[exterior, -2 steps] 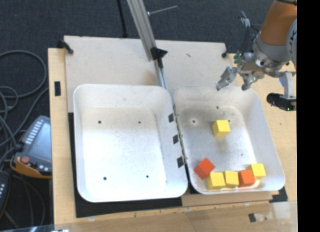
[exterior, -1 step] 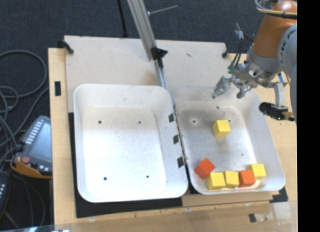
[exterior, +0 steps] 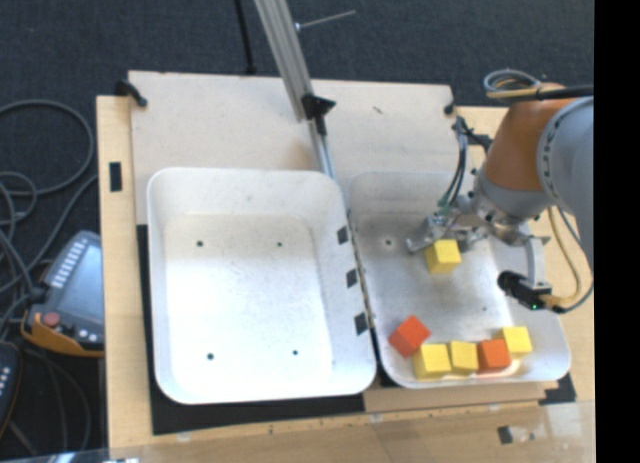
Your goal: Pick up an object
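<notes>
Yellow cube (exterior: pixel 443 255) right under gripper (exterior: pixel 447 236) | grip state: can't tell | R bin (exterior: pixel 385 211) | other blocks (exterior: pixel 465 353) at front edge

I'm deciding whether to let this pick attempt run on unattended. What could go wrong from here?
The yellow cube sits just below the gripper; whether it is gripped is unclear, so it may drop or be missed. The other blocks crowd the right bin's near rim, where the orange cube could be hard to reach.

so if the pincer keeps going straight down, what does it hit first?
Likely the yellow cube directly beneath the pincer, then the right bin floor. Depth is unclear from this angle.
</notes>
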You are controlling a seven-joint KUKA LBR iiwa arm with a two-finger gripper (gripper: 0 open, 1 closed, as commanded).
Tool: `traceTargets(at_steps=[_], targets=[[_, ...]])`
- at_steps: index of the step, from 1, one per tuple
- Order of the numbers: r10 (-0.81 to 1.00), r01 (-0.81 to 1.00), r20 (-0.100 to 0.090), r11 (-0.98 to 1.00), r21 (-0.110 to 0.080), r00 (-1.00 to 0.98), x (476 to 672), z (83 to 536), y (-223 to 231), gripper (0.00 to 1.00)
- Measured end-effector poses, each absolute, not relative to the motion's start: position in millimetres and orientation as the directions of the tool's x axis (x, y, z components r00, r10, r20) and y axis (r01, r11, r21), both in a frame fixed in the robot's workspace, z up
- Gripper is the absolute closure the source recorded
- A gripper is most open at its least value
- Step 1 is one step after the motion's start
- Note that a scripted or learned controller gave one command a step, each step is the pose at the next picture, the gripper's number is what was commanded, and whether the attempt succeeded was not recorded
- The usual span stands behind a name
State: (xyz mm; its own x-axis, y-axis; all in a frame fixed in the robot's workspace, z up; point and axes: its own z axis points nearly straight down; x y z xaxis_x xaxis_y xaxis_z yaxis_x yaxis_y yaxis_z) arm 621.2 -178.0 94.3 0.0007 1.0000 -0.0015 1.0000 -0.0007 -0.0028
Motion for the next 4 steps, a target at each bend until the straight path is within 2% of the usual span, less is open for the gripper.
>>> traceTargets(at_steps=[1,2,3,4], targets=[[1.0,1.0,0.0,-0.005,0.007,0.005,624.5,109.3,-179.0,1.0],[1.0,1.0,0.0,-0.007,0.007,0.007,624.4,108.6,-178.7,0.0],[1.0,1.0,-0.002,-0.002,0.0,0.002,577.6,97.1,-180.6,0.0],[1.0,1.0,-0.002,-0.009,0.007,0.009,580.5,109.0,-181.3,1.0]])
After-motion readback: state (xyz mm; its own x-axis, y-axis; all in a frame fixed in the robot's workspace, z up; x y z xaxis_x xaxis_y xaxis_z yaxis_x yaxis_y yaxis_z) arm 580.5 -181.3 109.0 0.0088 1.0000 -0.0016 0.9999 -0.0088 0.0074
